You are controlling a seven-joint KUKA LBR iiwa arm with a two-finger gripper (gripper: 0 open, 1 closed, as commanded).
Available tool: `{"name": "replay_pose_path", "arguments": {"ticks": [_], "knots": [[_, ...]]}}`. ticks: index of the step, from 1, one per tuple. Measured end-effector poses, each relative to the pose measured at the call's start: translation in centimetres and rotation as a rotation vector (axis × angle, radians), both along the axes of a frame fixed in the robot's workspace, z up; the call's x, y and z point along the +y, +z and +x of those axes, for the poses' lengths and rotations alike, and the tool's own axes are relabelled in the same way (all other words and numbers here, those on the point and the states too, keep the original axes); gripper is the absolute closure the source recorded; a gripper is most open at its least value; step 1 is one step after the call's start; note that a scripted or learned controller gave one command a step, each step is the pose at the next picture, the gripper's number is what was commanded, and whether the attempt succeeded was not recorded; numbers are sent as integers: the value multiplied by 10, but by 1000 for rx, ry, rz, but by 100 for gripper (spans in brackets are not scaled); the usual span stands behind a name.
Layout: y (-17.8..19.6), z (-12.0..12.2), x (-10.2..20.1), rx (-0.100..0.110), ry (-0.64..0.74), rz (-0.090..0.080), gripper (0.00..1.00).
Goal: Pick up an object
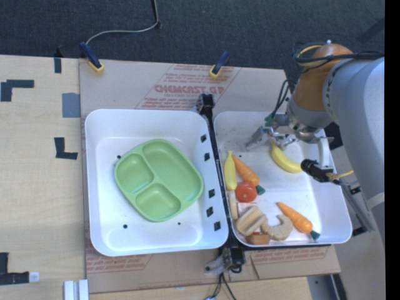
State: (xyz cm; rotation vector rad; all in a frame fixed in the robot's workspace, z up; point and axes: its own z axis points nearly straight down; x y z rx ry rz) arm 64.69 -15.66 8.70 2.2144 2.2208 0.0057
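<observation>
Gripper point(270, 137) over right bin point(325, 220), jaws spread wide, holding nothing, banana point(284, 159) just beside one fingertip

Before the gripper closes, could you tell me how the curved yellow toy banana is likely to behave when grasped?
The curved yellow toy banana looks smooth and glossy, so it may slip. It looks like rigid plastic, probably light. Its bend could let it pivot on the right-hand white bin floor beneath the gripper.

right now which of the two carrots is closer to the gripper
The carrot lying beside the tomato, up against the yellow corn. The other carrot lies near the right bin's front corner, farther from the gripper.
</observation>
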Motion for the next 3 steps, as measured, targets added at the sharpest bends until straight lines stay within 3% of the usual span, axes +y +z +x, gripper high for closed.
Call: {"name": "replay_pose_path", "arguments": {"ticks": [1, 2, 3], "knots": [[1, -23, -40, 0, -1, -1, 0], [11, -22, -40, -1, -1, -4, 100], [44, -14, 43, 7, -1, 3, 100]]}}
